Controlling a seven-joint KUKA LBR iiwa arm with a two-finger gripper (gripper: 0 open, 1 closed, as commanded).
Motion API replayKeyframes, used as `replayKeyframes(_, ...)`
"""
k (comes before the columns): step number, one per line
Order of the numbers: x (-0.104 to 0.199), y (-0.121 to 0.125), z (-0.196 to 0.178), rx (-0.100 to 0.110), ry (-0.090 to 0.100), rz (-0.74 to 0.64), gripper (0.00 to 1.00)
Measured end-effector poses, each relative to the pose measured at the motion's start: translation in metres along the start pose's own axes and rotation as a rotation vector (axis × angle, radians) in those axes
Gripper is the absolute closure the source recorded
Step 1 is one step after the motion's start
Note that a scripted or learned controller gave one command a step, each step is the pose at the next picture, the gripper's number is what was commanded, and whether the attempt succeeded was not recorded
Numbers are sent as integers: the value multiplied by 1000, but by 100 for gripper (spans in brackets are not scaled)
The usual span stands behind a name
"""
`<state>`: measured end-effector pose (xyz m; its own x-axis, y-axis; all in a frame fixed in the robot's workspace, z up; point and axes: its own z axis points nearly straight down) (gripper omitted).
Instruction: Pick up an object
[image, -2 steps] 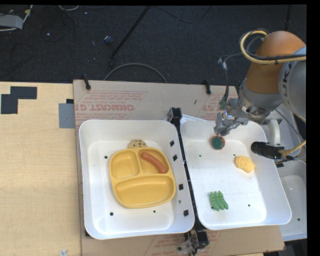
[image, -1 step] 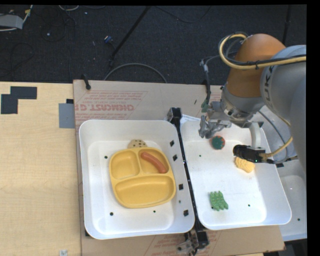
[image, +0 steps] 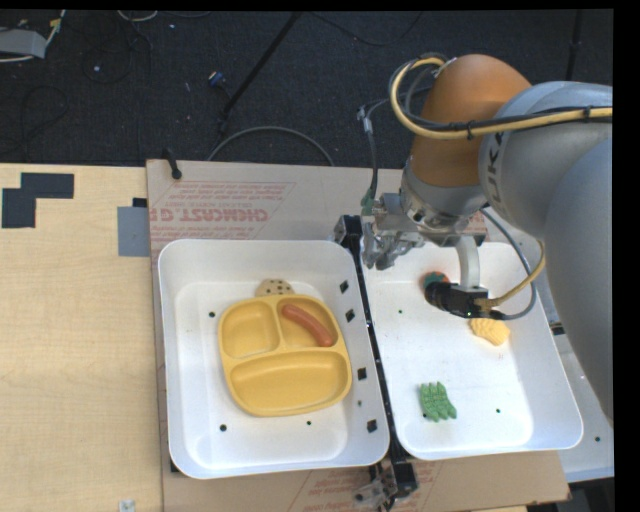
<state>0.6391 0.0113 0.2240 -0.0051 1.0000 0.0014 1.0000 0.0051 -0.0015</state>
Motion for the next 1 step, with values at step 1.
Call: replayKeyframes(1, 42, 1, 0, 1, -1, 1, 100)
